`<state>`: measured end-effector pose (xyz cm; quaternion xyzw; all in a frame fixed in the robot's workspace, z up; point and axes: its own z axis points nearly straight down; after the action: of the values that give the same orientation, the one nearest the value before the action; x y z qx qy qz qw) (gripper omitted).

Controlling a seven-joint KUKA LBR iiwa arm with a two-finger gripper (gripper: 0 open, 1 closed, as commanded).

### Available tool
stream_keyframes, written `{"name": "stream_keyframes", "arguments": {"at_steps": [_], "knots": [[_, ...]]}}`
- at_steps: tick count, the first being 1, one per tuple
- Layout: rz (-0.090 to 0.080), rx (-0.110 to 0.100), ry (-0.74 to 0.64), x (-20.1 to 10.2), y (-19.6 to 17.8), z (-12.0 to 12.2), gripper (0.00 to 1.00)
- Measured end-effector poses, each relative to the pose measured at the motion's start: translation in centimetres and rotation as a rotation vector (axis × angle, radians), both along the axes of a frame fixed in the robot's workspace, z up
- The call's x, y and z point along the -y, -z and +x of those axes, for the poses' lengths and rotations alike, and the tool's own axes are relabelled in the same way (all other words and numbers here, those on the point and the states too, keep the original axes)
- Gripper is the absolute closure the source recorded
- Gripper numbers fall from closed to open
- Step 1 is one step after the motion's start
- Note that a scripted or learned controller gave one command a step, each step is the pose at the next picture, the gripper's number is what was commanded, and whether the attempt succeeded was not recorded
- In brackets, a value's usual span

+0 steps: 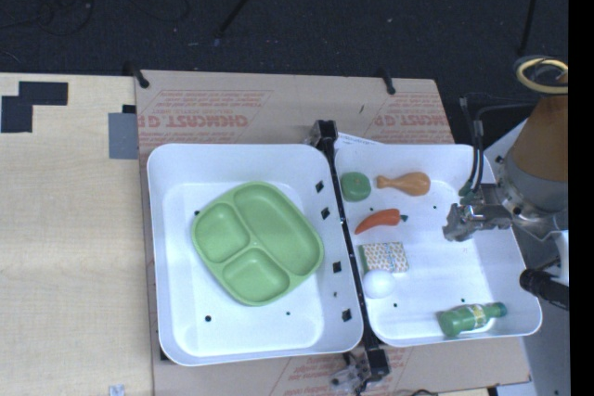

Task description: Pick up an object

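The right bin holds several small objects: a green round piece, a tan drumstick, a red-orange chili, a patterned square block, a white ball and a green bottle lying near the front right corner. My gripper hangs at the bin's right side, right of the chili and above the bin floor. No object shows between its fingers. The arm's orange band rises behind it.
The left bin holds a green three-compartment plate. A black divider runs between the two bins. Brown cardboard lies under both, with a pale wooden benchtop to the left.
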<state>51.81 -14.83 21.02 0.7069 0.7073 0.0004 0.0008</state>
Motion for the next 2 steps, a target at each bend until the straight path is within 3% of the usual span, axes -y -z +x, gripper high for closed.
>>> {"name": "stream_keyframes", "arguments": {"at_steps": [1, 2], "knots": [[-0.001, 0.002, 0.000, -0.1, -6.3, 0.3, 1.00], [0.003, -0.005, -0.003, -5.0, -4.8, 0.4, 1.00]]}}
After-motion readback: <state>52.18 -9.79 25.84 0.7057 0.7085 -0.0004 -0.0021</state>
